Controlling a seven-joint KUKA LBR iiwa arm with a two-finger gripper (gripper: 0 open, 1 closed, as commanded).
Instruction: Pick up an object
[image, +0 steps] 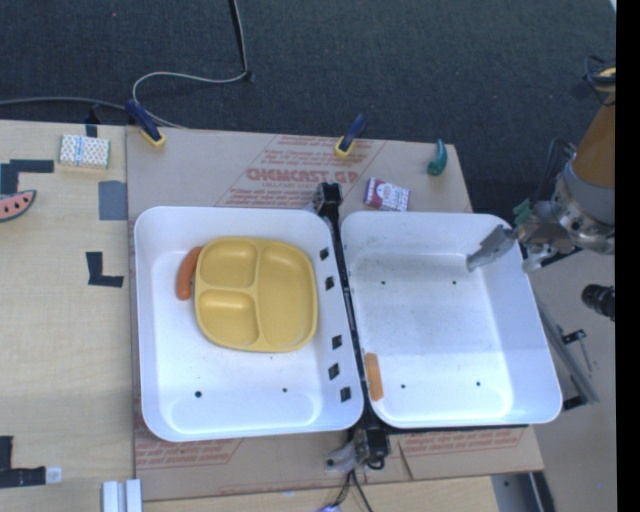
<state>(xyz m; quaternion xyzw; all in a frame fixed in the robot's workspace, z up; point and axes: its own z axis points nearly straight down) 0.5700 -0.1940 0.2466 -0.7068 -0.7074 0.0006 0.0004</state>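
Even, bright overhead light; the two shallow white plastic bins (440, 400) glare almost featureless. A soft shadow falls at 6 o'clock inside the left bin (240, 405). The picture is slightly soft, with the grey tool (490, 247) blurred.

A dark carpeted floor (400, 60) is seen beyond the tabletop (60, 300), which is of pale wood and marked with black tape pieces (98, 270). A printed cardboard sheet (290, 175) is laid over it, held by blue and yellow clamps (350, 135). A cable (190, 75) is trailed across the floor.
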